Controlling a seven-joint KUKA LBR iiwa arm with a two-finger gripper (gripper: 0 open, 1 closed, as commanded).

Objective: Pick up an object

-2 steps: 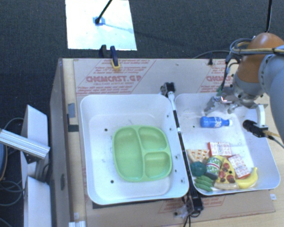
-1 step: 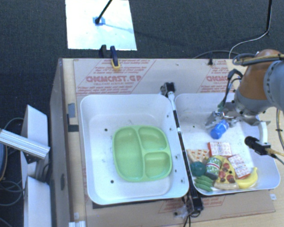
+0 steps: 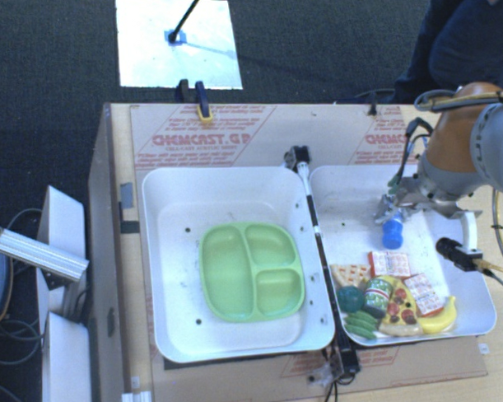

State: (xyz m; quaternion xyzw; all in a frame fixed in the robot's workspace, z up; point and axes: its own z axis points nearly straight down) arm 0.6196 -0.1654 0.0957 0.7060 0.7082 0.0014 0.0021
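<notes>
The gripper [image 3: 388, 209] hangs low over the far part of the right bin [image 3: 350, 184], and a small blue bottle [image 3: 392, 232] sits directly on its near side, touching or almost touching the fingertips. The bottle seems to stand roughly upright, though from up here that is hard to judge, and I cannot tell whether the fingers are spread or pinched. Near the front of the same bin lies a heap of toy food: a banana [image 3: 441, 316], a pizza slice [image 3: 397, 313], a can [image 3: 377, 297], a waffle [image 3: 350, 274] and some packets [image 3: 390, 263]. The left bin [image 3: 173, 199] holds a green divided plate [image 3: 252, 270]
</notes>
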